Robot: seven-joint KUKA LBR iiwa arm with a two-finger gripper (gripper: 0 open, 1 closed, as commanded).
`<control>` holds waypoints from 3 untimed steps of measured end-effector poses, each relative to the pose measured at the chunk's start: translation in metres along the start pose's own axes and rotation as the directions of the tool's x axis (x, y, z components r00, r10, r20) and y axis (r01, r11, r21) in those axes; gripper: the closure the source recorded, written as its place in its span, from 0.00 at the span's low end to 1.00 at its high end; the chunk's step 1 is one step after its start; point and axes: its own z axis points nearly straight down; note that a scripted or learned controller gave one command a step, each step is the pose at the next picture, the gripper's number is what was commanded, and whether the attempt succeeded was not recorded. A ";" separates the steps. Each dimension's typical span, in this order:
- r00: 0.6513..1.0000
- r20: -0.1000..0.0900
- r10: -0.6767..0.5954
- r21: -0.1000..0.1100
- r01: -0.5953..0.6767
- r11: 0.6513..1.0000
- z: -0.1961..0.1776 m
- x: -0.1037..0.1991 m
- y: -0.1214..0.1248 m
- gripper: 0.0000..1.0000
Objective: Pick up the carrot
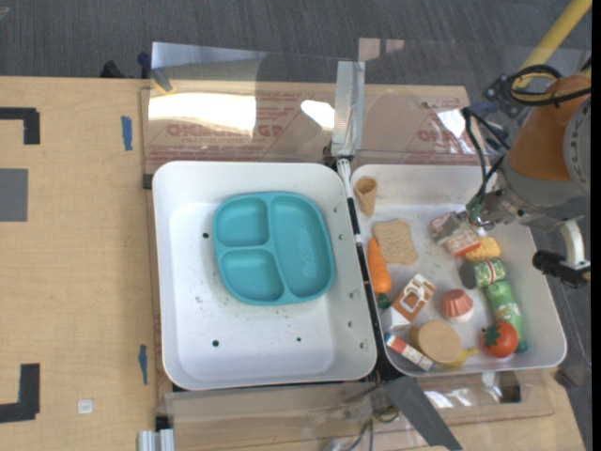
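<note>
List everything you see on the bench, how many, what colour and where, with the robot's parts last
White bins: two, side by side on the bench.
Divided plate: one, teal, three compartments, in the left bin.
Carrot: one, orange, right bin beside its left wall.
Small cup: one, tan, right bin's far left corner.
Bread slice: one, light brown, right of the carrot.
Tomato: one, red, right bin's near right corner.
Other toy foods: several, mixed colours, across the right bin; too small to name.
Arm: one, grey with an orange band, reaching in from the right.
End effector: one, over the right bin's far side.
</note>
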 end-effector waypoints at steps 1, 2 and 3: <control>0.995 -0.004 0.100 0.004 -0.100 0.995 -0.074 0.079 -0.013 1.00; 0.995 -0.004 0.104 0.012 -0.104 0.995 -0.070 0.077 -0.016 0.00; 1.000 0.007 0.006 -0.002 -0.006 1.000 -0.215 -0.003 -0.043 0.00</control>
